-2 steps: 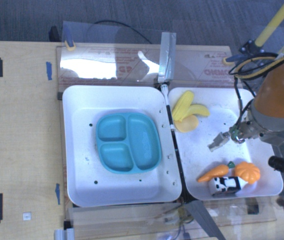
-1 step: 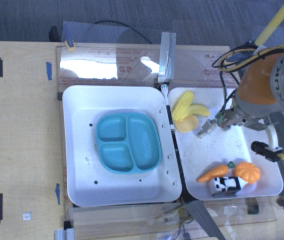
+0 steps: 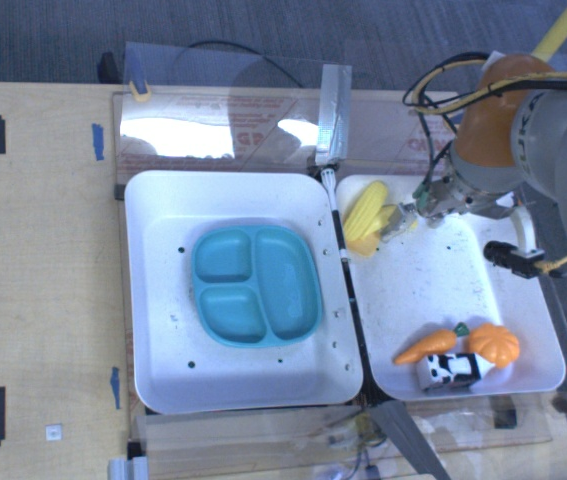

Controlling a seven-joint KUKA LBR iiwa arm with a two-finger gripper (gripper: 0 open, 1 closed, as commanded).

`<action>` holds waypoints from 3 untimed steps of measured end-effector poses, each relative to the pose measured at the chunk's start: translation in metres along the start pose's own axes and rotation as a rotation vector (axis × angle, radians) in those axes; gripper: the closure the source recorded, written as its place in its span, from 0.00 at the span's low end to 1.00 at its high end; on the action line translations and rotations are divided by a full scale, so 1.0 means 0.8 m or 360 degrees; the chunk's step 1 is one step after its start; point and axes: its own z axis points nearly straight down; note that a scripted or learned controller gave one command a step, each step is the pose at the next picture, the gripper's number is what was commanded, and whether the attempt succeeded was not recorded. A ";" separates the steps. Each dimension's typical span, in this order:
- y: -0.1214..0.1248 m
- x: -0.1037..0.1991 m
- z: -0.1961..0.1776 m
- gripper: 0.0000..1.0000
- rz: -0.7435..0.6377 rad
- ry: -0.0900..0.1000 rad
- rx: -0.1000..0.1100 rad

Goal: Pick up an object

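A yellow corn cob (image 3: 366, 217) lies at the far left of the right bin (image 3: 443, 278), against the divider. My gripper (image 3: 400, 223) reaches in from the right and sits low right beside the cob, at its right side. Near the bin's front lie an orange carrot (image 3: 426, 347), an orange pumpkin-like toy (image 3: 494, 343) and a black-and-white cow figure (image 3: 451, 369), all well away from the gripper.
The left bin (image 3: 153, 208) holds a turquoise divided plate (image 3: 256, 284). A clear panel (image 3: 223, 118) and a metal bracket (image 3: 333, 118) stand behind the bins. Cables (image 3: 443, 78) loop over the arm's orange band (image 3: 488, 118).
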 end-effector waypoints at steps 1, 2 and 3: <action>0.013 0.009 -0.006 0.00 0.0219 0.0003 0.0017; 0.011 0.009 -0.015 1.00 0.0215 0.0003 0.0029; 0.025 0.115 -0.129 1.00 0.0408 0.0002 -0.0011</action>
